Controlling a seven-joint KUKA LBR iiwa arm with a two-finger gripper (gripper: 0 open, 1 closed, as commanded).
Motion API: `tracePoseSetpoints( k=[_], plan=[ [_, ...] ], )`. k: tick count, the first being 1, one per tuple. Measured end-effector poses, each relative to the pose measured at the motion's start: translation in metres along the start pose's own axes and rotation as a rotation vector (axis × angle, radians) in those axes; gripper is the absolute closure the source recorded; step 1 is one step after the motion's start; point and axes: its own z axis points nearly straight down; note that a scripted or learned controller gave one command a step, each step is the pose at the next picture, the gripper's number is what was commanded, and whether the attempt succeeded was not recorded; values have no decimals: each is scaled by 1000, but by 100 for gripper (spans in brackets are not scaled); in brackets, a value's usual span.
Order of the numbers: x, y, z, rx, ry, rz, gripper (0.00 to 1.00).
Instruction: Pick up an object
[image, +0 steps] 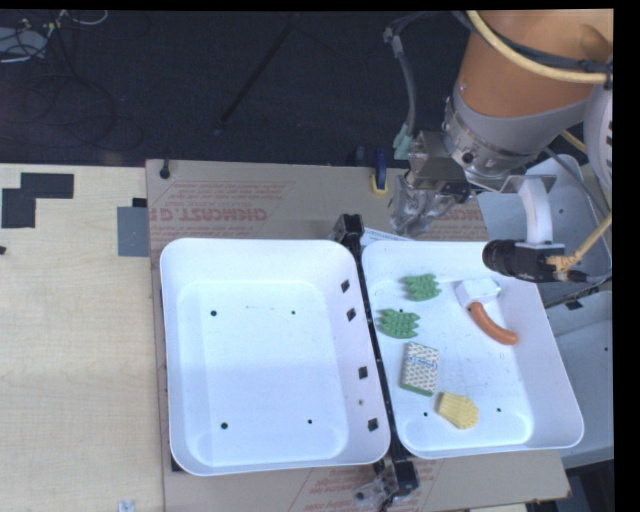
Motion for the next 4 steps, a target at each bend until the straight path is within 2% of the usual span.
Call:
tracePoseSetpoints(
  k=[1, 2, 3, 4],
  plan=[
    [14, -26, 79, 2, -2, 3, 100],
    [-35, -70, 59, -6, -1, 9, 100],
    [-114, -103, 40, -9, -2, 11, 100],
    [-45, -102, -15, -12, 0, 0, 100]
  ],
)
